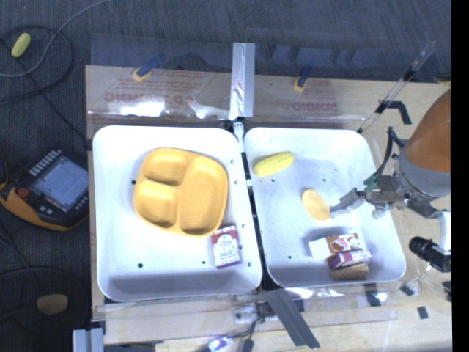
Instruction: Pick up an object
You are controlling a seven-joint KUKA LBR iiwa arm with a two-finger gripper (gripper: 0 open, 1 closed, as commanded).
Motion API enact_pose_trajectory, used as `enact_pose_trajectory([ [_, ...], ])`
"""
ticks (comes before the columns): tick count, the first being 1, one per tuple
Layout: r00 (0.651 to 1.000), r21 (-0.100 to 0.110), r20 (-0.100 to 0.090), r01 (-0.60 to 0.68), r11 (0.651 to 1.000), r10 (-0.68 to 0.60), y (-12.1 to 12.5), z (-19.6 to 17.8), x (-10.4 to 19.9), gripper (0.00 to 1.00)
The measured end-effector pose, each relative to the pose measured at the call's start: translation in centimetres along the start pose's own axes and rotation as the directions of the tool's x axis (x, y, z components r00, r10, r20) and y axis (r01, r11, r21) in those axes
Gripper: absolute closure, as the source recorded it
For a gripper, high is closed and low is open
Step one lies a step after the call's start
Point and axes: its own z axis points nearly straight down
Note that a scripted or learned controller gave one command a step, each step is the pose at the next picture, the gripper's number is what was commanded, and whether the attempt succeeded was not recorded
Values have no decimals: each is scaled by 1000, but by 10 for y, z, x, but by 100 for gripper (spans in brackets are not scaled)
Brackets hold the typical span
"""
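Arm: the grey arm (432,160) with the orange band comes in from the right, over the right bin (366,149).
Fingers: the gripper (344,206) points left, low over the right bin. I cannot tell if the fingers are open or closed. Nothing shows between them.
Closest thing: a flat yellow oval piece (316,204) lies on the bin floor, just beside the tip, on its left. I cannot tell if they touch.
Yellow corn: a small yellow corn toy (273,163) lies near the top left corner of the right bin, well apart from the tip.
Box and brown thing: a red and white box (338,244) lies near the front of the right bin, touching a brown thing (349,270).
Left bin: a big yellow tray (181,190) with three parts sits in the left bin (117,270). A small red box (226,247) lies just beside it, at the front.
Writing: both boxes have print, but it is too small to read.
Worktop: both bins sit side by side on the worktop (99,94).
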Motion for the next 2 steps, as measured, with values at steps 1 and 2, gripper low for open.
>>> enact_pose_trajectory([
  [1, 997, -1, -1, -74, 997, 74, -15, 89, 6, 0],
  [2, 997, -17, 10, -75, 997, 75, -14, 96, 16, 0],
])
